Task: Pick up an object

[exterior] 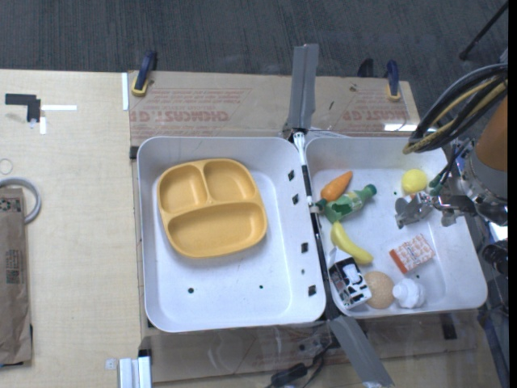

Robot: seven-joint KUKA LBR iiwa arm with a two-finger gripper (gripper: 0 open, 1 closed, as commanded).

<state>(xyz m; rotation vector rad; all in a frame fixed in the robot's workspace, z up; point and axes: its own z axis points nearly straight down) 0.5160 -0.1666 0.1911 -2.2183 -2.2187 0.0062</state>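
On my feed the left bin point(161, 297) carries a yellow divided plate point(212, 207), while the right bin point(460, 297) holds the clutter. The arm point(489, 148) hangs over that right bin, its pincer point(410, 208) low near the lemon point(414, 181) and the red-and-white packet point(413, 252), nothing between its fingers. I cannot tell their spread. I judge I'm in the approach; next I must pick one target and descend squarely.
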